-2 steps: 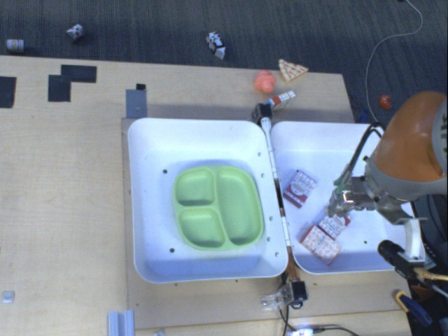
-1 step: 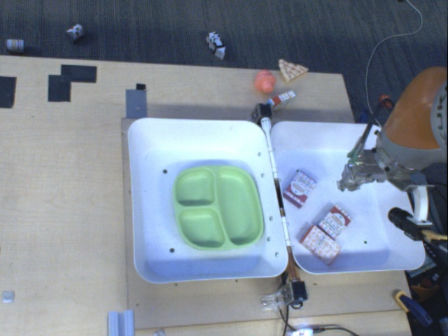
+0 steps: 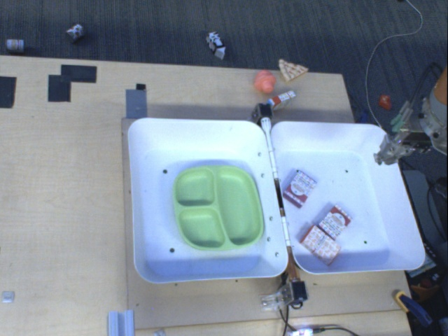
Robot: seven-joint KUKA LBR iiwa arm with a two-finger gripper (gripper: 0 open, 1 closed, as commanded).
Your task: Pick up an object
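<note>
The right bin [image 3: 364,145] holds three small red and white packets: one [image 3: 299,187] near its left wall, and two lying side by side, one [image 3: 334,222] above the other [image 3: 320,243], toward the front. My gripper [image 3: 390,152] hangs over the bin's right rim at the far right, well away from the packets, with nothing seen between its fingers. The left bin [image 3: 150,187] holds a green divided plate [image 3: 218,206].
Behind the bins on the bench lie an orange ball [image 3: 264,82], a wedge-shaped toy [image 3: 292,69] and a small red and white item [image 3: 282,99]. A cable and clamp [image 3: 287,296] sit at the front between the bins. Small debris lies on the dark floor beyond.
</note>
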